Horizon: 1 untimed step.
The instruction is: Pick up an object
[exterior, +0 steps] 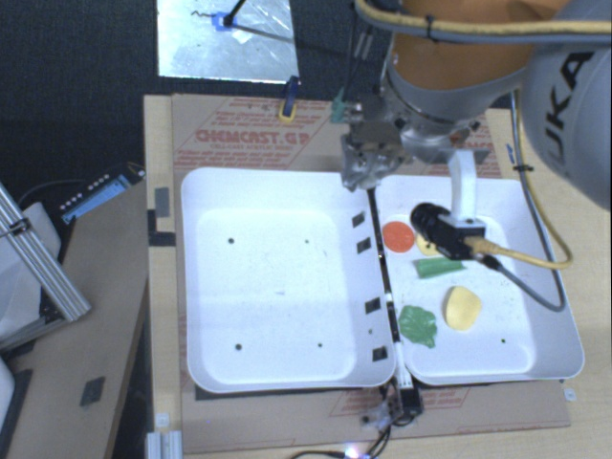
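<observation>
The gripper (368,175) hangs over the bins' divider at the right bin's (535,352) 11 o'clock corner; its state cannot be told. Inside lie an orange disc (399,237), green strip (439,268), yellow lump (463,308) and green leafy piece (418,325).

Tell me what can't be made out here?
- Pincer: blurred, so whether it is open or shut is unclear.
- Yellow piece by the orange disc: mostly covered by the black cable fitting.
- Arm: cut off by the top and right edges.
</observation>
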Each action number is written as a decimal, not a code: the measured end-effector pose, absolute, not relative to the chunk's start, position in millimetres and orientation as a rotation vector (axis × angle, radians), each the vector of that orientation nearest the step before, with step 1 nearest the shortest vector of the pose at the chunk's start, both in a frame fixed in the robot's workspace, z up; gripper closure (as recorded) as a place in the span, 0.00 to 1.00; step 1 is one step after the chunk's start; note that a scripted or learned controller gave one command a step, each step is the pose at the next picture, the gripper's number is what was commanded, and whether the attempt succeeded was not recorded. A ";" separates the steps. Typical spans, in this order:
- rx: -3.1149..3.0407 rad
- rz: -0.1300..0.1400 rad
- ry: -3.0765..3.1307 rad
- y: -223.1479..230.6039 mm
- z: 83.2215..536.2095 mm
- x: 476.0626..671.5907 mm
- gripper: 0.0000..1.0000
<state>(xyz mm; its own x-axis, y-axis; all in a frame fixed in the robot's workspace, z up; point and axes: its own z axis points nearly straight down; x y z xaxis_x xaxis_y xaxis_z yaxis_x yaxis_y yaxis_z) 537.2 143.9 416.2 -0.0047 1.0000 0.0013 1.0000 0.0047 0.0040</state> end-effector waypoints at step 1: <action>2.216 0.010 2.217 143.0 430.6 622.2 1.00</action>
<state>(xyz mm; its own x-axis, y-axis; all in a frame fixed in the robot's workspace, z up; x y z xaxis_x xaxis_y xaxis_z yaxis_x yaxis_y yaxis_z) 622.2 143.0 430.6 -0.0004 1.0000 -0.0002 1.0000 0.0004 0.0089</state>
